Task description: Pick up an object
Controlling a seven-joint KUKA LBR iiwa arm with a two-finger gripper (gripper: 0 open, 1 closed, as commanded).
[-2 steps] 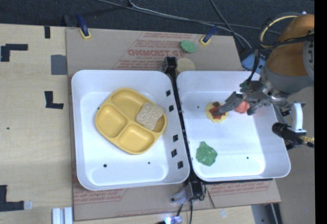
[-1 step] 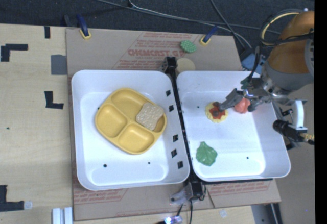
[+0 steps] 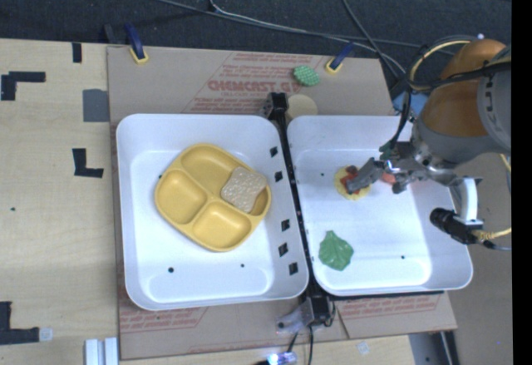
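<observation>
In the right bin point(image 3: 432, 272) a small yellow and red toy food piece point(image 3: 349, 181) lies near the middle of the back half. My gripper point(image 3: 366, 179) reaches in from the right, low in the bin, with its dark fingers right at that piece. A green leafy toy point(image 3: 336, 250) lies toward the front left of the same bin. I cannot make out whether the fingers grip the yellow piece.
The left bin point(image 3: 141, 272) holds a yellow divided plate point(image 3: 191, 201) with a tan cracker-like piece point(image 3: 243, 188) in one compartment. A green dotted object point(image 3: 306, 75) lies on the cardboard behind the bins. A black divider with clips point(image 3: 287, 189) runs between the bins.
</observation>
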